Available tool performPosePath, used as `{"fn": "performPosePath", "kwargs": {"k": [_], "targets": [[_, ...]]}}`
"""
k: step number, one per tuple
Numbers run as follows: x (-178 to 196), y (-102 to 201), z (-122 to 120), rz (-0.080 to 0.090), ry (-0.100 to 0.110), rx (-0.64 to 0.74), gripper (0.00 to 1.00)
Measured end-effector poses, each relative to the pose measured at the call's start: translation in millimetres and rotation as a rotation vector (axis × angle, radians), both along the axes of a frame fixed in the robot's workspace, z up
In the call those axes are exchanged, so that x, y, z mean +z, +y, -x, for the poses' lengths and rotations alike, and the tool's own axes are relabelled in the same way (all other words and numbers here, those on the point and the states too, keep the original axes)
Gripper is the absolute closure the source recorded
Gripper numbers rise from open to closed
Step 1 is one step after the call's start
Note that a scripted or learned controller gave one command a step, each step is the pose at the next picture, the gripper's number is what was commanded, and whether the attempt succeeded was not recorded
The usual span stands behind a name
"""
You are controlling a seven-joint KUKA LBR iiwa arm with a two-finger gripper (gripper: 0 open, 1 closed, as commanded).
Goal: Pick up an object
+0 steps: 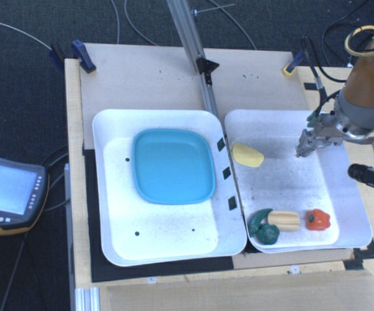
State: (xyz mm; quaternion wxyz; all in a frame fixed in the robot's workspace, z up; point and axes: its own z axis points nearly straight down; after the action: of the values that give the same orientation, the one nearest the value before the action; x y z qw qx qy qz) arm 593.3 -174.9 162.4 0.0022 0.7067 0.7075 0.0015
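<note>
The gripper is poised above the right bin; its finger state cannot be told. The yellow piece, seemingly nearest, should be approached squarely.

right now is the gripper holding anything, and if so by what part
Nothing is held. The gripper hangs over bare floor of the right bin, apart from the yellow piece to its left.

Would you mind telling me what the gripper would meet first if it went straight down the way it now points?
Probably the bare floor of the right bin. The gripper points down there, right of the yellow piece; depth is unclear.
</note>
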Motion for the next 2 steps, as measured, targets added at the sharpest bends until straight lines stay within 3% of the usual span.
{"fn": "performPosePath", "kwargs": {"k": [1, 2], "targets": [[53.2, -0.1, -1.1, 0.0, 0.0, -0.001, 1.0], [65.7, 50.9, 5.6, -0.002, 0.003, 0.003, 1.0]]}}
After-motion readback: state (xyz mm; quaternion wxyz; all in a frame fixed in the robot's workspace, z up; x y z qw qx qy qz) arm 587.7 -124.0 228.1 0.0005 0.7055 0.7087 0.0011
